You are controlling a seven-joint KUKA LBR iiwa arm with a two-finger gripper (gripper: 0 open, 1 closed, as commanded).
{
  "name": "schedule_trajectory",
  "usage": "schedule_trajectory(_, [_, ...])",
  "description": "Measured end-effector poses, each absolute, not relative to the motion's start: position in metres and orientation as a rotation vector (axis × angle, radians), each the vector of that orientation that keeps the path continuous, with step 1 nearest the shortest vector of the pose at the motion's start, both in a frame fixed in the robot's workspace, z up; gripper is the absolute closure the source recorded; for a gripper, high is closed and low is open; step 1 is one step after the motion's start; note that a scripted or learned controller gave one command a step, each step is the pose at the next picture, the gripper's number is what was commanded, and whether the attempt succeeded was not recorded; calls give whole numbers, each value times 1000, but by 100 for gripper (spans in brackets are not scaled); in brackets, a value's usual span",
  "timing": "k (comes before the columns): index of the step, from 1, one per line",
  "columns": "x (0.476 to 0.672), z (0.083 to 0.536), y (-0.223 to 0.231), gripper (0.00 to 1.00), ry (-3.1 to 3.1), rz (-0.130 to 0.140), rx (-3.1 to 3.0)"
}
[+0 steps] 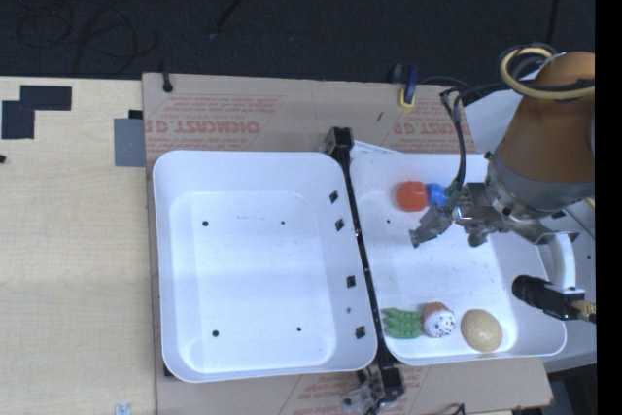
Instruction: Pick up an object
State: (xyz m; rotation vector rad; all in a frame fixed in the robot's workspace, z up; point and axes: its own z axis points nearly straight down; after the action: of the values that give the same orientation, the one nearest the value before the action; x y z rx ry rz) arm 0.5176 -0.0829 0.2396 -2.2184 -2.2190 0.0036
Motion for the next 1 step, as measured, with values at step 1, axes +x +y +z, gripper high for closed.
schedule_trajectory(1, [561, 145, -155, 0, -2215, 6, -2224])
